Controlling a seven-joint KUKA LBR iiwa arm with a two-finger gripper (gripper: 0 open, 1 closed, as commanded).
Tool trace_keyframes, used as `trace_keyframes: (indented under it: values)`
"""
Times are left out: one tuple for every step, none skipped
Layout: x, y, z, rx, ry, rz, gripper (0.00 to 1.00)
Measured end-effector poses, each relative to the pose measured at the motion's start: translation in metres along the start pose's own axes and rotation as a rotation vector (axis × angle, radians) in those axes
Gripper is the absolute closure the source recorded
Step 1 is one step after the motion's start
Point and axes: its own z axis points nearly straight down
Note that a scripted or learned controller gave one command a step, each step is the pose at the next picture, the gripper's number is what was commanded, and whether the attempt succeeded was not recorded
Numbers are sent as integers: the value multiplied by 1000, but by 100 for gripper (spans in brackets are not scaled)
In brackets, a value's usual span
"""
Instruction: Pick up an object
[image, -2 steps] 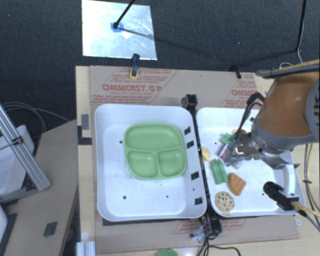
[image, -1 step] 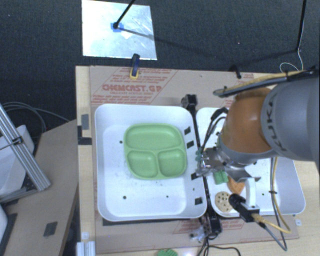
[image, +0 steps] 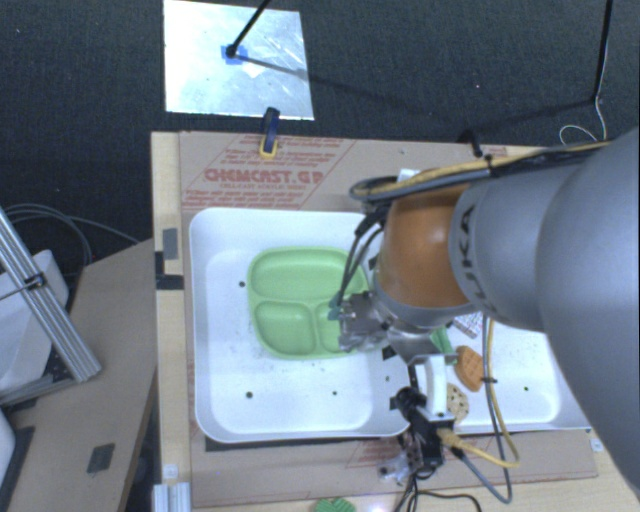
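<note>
Notice the gripper (image: 352, 325) hanging at the right edge of the green tray (image: 295, 300), presumably lining up a grasp; whether it is released or clenched, you cannot tell.

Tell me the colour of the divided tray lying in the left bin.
Light green. The tray shows best in the camera view, lying in the left bin.

Left white bin (image: 215, 330) holds a green divided tray (image: 290, 300), lying flat toward the bin's right side. Arm (image: 520, 250) reaches in from the right, orange band (image: 425, 255) over the divide between bins; gripper (image: 352, 325) sits at the tray's right edge, fingers obscured. Right bin (image: 535, 395): small orange and speckled items (image: 463, 385) near its left edge, partly hidden.
</note>
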Motion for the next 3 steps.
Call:
trace_keyframes:
  values:
    - [-38,31,0,-2,-4,13,100]
    - [-133,77,-1,-5,-7,18,100]
    - [-73,38,-5,3,-1,5,100]
